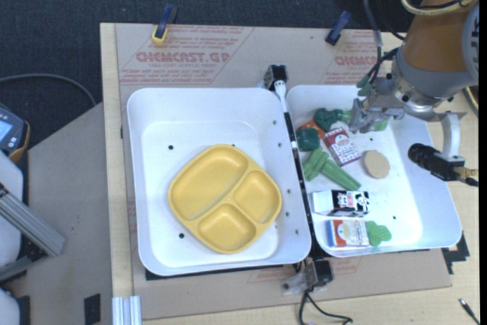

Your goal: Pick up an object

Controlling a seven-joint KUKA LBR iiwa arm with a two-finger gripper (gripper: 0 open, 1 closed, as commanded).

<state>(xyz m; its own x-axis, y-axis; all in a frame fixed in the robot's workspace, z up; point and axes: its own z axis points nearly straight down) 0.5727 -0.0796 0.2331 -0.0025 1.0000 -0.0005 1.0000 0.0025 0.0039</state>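
Note:
My gripper (364,120) hangs low over the back of the right bin (426,202), just right of a dark green toy (329,118) and above a red-and-white packet (340,146). A tan round disc (376,164) lies right of that packet. Light green pieces (326,167) lie in the bin's middle left. A black-and-white carton (342,201) and a red-and-white box (348,233) with a small green piece (378,233) sit at the front. Nothing shows between the fingers.
The left bin (152,133) holds a yellow divided plate (224,197). A black cylinder (434,160) on the arm sticks out over the right bin's right side. Clamps (162,25) sit at the board's back edge.

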